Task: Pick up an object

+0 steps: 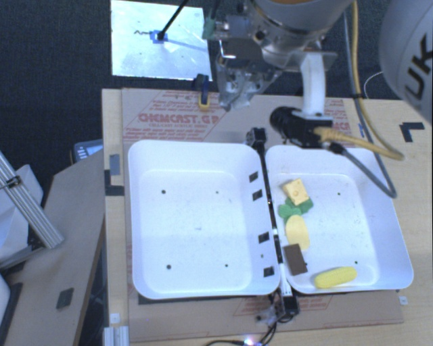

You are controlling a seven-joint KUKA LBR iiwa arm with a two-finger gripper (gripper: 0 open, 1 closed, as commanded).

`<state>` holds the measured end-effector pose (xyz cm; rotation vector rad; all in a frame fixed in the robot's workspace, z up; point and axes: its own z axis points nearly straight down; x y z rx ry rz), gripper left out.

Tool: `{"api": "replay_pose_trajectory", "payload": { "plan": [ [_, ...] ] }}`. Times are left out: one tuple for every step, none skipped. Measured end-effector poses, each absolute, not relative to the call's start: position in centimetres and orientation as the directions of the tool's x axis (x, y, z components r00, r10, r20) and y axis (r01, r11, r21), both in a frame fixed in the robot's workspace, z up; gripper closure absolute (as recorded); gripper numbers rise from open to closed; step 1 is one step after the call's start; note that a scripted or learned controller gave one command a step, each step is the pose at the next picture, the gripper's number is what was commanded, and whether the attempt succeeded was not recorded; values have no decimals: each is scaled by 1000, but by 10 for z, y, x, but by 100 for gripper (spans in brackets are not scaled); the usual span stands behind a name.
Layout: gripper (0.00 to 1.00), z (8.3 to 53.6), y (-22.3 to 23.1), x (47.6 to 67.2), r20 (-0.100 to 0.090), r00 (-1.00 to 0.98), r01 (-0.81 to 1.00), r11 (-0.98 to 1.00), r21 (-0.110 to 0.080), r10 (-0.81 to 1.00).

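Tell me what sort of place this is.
Probably a robotics lab test bench, not a home or shop: two white bins taped to a board, loose cables, and small foam toys for the gripper overhead.

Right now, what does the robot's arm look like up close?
The arm is big, rounded and light grey, with dark letters printed on its shell. An orange band shows at the top edge. Below it sits a silvery metal end effector with a small green part on its side. A yellow cable and thin dark wires trail down beside it.
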<state>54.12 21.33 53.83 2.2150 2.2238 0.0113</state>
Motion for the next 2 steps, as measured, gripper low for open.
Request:
{"api": "replay_pose_trajectory", "payload": {
  "plan": [
    [100,408,235,529,-4,-7,1000,7,-12,1000],
    [100,544,234,499,8,-7,1000,7,15,1000]
  ]
}}
